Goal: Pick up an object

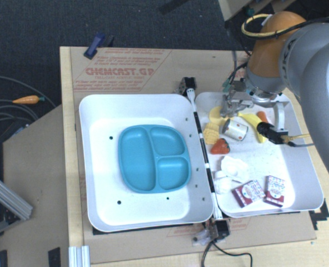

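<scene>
Grey and orange, the arm [298, 43] is reaching down into the right bin [303, 188], its gripper [235, 111] hanging just above a silver can [235, 128]; whether the fingers are spread or closed, I cannot tell. Lying on its side near the bin's far left corner, the can is sitting between a yellow piece [213, 131], a red piece [220, 146] and a banana [257, 124]. A blue tray [153, 157] is resting in the left bin [98, 127].
</scene>
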`<state>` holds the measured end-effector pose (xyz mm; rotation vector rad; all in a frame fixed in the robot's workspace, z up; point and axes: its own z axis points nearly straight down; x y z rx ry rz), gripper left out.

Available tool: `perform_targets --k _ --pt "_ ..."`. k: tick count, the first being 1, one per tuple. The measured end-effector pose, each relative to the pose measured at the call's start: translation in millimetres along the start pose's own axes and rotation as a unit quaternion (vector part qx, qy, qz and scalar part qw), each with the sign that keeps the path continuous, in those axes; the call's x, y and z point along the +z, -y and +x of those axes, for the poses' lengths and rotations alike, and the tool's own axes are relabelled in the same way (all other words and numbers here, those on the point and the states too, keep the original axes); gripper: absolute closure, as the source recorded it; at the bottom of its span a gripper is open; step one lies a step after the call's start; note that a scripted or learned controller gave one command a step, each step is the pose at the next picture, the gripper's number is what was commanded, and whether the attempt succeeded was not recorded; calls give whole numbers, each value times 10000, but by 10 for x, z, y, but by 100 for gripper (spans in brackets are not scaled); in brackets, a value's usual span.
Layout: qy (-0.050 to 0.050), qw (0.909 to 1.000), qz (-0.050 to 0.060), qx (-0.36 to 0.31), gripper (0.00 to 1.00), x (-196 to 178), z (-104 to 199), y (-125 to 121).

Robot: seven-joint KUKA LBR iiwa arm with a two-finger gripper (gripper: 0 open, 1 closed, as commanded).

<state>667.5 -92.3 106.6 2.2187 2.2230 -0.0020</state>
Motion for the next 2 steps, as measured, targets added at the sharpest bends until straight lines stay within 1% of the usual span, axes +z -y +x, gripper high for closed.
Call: perform_targets --k 1,2 --pt "0 10000 4 0 0 4 1 2" --pt "-12 10000 15 5 0 222 14 14"
